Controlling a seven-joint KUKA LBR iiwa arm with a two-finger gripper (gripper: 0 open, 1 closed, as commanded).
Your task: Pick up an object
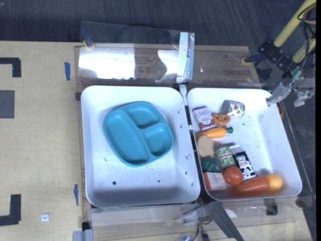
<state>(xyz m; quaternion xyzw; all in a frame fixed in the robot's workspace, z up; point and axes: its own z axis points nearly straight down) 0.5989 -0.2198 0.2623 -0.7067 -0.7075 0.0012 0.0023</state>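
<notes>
Toy hot dog (pixel 257 184), lower right of frame in right bin (pixel 281 149): likely light, stiff, smooth; grasp across mid-length. End effector (pixel 293 87) at upper right, outside rim; grasp state indeterminable.

Left white bin (pixel 95 174) holds a blue sectioned plate (pixel 138 132) (three compartments, tilted). Clear plastic panel (pixel 135 59) stands behind the bins. Light wood counter (pixel 37 149) carries blue tape marks (pixel 67 70) and black corner markers (pixel 14 67).
</notes>
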